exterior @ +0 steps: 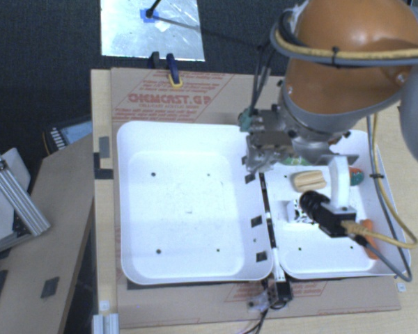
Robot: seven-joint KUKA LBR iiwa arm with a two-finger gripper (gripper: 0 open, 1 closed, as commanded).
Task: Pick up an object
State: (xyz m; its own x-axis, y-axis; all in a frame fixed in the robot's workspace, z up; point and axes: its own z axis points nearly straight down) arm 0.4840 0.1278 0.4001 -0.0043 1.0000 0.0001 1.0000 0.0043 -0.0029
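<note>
My gripper (259, 160) hangs over the back part of the ridge between the two white bins, below the big orange band of the arm. In the right bin (320, 259) a tan, roll-shaped object (308, 181) lies just right of the gripper, apart from it. A green object (355, 177) sits further right near the bin's wall, and a small black-and-white object (295, 214) lies in the middle. An orange object (368, 225) shows at the right edge. The arm hides the back of the right bin.
The left bin (129, 207) stands beside the right one on a cardboard sheet (174, 97). A blue clamp (173, 68) and a silver sheet (152, 19) are at the back. A metal rail (14, 193) leans at the far left.
</note>
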